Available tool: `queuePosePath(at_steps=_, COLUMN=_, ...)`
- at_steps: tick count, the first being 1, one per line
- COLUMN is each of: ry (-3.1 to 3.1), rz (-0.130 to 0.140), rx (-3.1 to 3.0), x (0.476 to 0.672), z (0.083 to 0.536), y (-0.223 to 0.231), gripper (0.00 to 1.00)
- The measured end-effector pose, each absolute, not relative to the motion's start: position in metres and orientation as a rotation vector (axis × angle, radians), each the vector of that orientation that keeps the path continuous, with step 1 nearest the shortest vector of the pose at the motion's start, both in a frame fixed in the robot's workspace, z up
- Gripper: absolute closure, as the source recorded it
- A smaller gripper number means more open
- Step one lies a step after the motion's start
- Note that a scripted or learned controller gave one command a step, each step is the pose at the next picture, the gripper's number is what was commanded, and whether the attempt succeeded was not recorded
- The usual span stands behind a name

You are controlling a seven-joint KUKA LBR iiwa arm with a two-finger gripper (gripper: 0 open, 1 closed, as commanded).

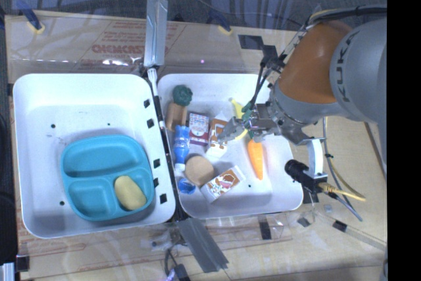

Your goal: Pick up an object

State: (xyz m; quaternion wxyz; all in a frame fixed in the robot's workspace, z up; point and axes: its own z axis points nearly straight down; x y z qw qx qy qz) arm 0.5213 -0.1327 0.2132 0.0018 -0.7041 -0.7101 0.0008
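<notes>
Both bins are plain white: the left bin (pixel 33 141) and the right bin (pixel 283 197). In the left one sits a bright blue divided tray (pixel 99 164) carrying a dull yellow potato (pixel 130 193). In the right bin, an orange carrot (pixel 256 159) lies right of centre, a yellow banana (pixel 238 112) above it, and a dark green round piece (pixel 182 95) at upper left. A red-and-white printed box (pixel 198 129) lies mid-bin beside a blue-labelled bottle (pixel 181 141) and a tan bun (pixel 198 170). The arm (pixel 342 69) at the frame's right is grey with an orange band.
</notes>
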Motion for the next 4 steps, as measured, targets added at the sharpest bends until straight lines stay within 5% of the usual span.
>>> queuePosePath(at_steps=1, ry=-2.233, rz=0.009, rx=-2.199, x=0.551, z=0.129, y=-0.206, gripper=0.00)
queuePosePath(at_steps=2, ry=-2.254, rz=0.001, rx=-2.185, x=0.498, z=0.092, y=-0.210, gripper=0.00)
queuePosePath(at_steps=3, ry=-2.262, rz=0.000, rx=-2.182, x=0.499, z=0.103, y=-0.211, gripper=1.00)
queuePosePath(at_steps=4, ry=-2.270, rz=-0.009, rx=-2.173, x=0.539, z=0.200, y=-0.098, gripper=1.00)
